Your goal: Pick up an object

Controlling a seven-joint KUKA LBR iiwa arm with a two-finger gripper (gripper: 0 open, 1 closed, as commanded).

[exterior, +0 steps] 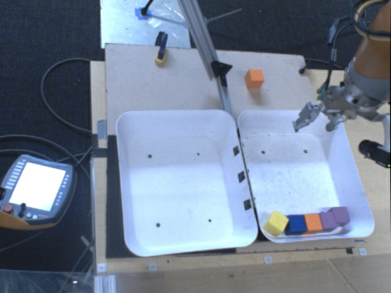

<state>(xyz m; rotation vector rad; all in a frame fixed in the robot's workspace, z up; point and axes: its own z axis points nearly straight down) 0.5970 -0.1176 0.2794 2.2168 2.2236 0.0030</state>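
Along the near wall of the right bin several small blocks lie in a row: a yellow one, a blue one, an orange one and two purple ones. Another orange cube rests on the bench behind the bins. My gripper hangs over the far right part of the right bin, well away from the row of blocks. It is open, with nothing between its fingers.
The left bin stands beside the right one. A slanted metal pole ends at the bins' back junction. A blue-yellow clamp lies on the bench, and a teach pendant sits far left.
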